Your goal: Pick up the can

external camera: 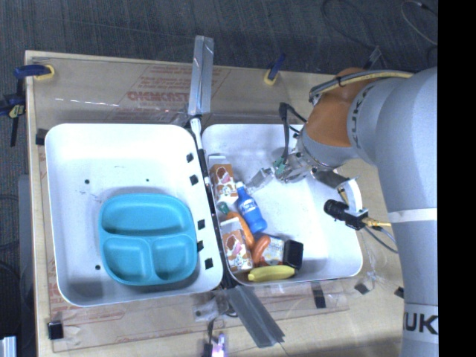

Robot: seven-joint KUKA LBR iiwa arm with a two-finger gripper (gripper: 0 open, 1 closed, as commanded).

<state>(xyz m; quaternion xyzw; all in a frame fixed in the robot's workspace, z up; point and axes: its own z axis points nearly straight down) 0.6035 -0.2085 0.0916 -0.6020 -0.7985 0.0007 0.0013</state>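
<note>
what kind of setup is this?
Likely a robot lab pick-test bench: two shallow white bins clamped on a board, a grey arm with an orange band, and mixed grocery items piled in the right bin.

Two white bins side by side on bench: left bin [67, 155] carries a blue three-compartment tray [147, 238] toward its near edge, w/ far half bare. Right bin [327, 255] has items crowded along its left wall, far to near: brown snack packet [222, 178], blue bottle [251, 211] lying tilted, second printed packet [236, 244], orange item [261, 248] beside a small black block [293, 253], and a yellow banana [271, 273] at near edge. Grey arm w/ orange band [331, 121] reaches in from right; gripper [281, 168] sits low over the right bin's far-middle area, finger state not discernible; can not identifiable w/ certainty.
</note>
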